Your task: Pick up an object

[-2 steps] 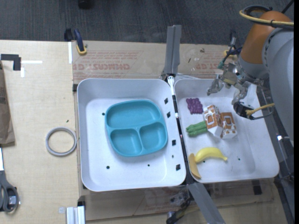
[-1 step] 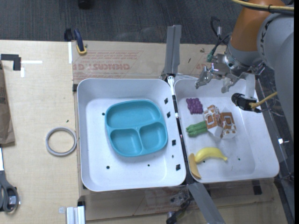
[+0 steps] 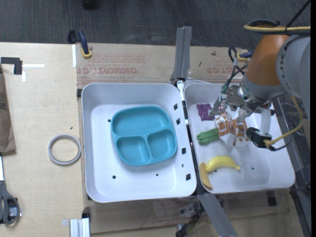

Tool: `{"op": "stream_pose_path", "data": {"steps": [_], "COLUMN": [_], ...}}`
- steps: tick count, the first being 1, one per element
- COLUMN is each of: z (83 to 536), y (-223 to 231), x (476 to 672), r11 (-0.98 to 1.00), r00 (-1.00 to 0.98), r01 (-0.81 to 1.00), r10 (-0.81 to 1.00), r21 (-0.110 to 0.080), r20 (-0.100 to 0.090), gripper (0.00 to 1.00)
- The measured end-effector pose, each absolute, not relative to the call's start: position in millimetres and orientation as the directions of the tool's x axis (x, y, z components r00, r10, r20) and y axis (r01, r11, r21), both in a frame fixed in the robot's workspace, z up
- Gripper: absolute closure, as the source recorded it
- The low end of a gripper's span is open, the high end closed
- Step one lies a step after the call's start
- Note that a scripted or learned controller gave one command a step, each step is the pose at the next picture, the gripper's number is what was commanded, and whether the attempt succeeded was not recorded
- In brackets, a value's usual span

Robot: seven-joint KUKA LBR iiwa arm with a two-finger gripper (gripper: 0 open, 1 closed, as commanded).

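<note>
We see the hand (image 3: pixel 232 125) in the right bin (image 3: pixel 276 177), gripping an orange-and-white packet (image 3: pixel 228 127); banana (image 3: pixel 222 163) at six o'clock.

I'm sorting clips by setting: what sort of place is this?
Probably a robot lab's pick-and-place bench: two white bins sit on cardboard, toy food like a banana lies in one, and a blue divided tray in the other, under the arm's gripper.

Two white bins (image 3: pixel 89 147) sit on a tan wooden bench (image 3: pixel 39 107). The left bin holds a turquoise divided tray (image 3: pixel 144 135). The right bin holds a yellow banana (image 3: pixel 222 164), a green vegetable (image 3: pixel 208 136), purple grapes (image 3: pixel 203 110) and an orange-and-white patterned item (image 3: pixel 231 128), possibly a packet.
</note>
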State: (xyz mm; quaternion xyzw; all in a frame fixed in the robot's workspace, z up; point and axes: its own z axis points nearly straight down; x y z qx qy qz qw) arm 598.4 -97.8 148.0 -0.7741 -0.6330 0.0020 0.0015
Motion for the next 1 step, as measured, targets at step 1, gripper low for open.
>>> {"op": "stream_pose_path", "data": {"steps": [1], "z": [189.6], "y": [-74.3], "x": [568.7], "r11": [-0.245], "r00": [0.245], "r01": [0.97], "r10": [0.97], "r21": [-0.005], "r20": [-0.001], "gripper": [0.0]}}
